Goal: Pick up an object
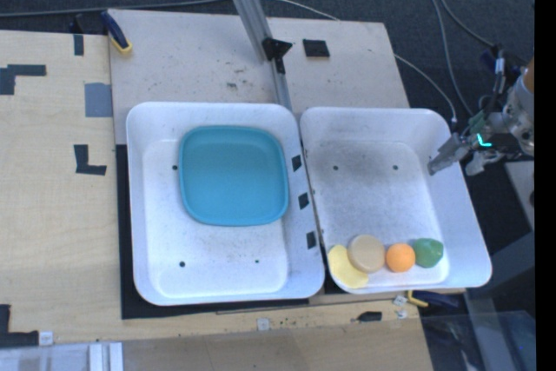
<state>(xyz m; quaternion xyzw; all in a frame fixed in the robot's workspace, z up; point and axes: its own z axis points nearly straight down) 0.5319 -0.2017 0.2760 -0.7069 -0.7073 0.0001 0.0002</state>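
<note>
Gripper (453, 154) we see at right bin's (382, 122) right rim; whether closed or apart, we cannot tell. Orange ball (400, 257), green piece (427, 252), tan disc (366, 254), yellow piece (343, 269) lie along bin's near edge, well apart from gripper.

- You are looking down on two white bins sitting side by side on the table (52, 187).
- The left bin (148, 265) is holding a blue plate (233, 175).
- The right bin (460, 230) is holding a yellow piece (340, 272), tan disc (367, 254), orange ball (400, 258) and green piece (427, 252) along its near wall.
- The hand (447, 156) is hovering at the right bin's right rim, well apart from them.
</note>
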